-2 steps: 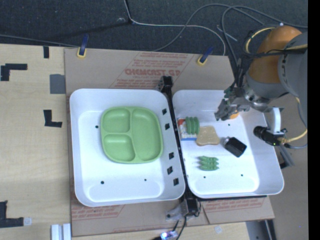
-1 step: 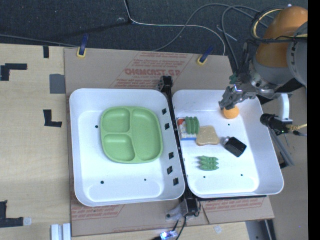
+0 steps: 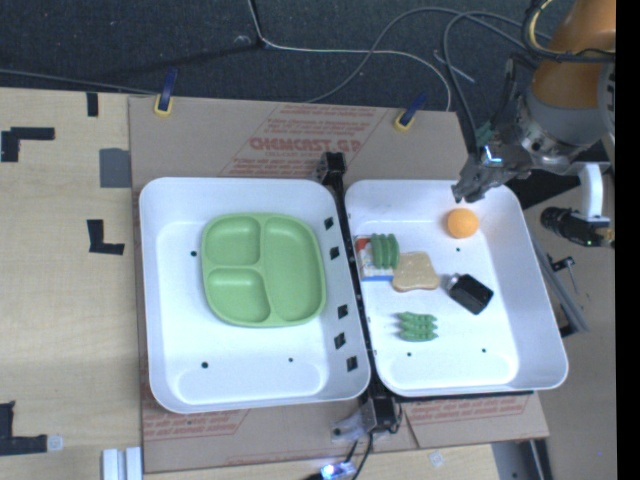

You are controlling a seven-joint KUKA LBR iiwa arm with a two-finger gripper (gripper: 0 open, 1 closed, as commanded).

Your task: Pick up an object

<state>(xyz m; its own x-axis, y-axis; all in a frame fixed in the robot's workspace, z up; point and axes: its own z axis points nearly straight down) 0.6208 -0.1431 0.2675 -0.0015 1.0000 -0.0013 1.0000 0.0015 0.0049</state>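
Task status: nothing lifted yet. The gripper (image 3: 470, 190) hangs over the far edge of the right bin (image 3: 530, 298), just above the orange ball (image 3: 462, 223); finger state cannot be determined. Ball: round, smooth. Nearby lie a flat tan toast slice (image 3: 414, 271), a black block (image 3: 469, 292) and ridged green pods (image 3: 415, 325).

End effector (image 3: 470, 190) hovers above orange ball (image 3: 462, 223) — right bin (image 3: 530, 268).
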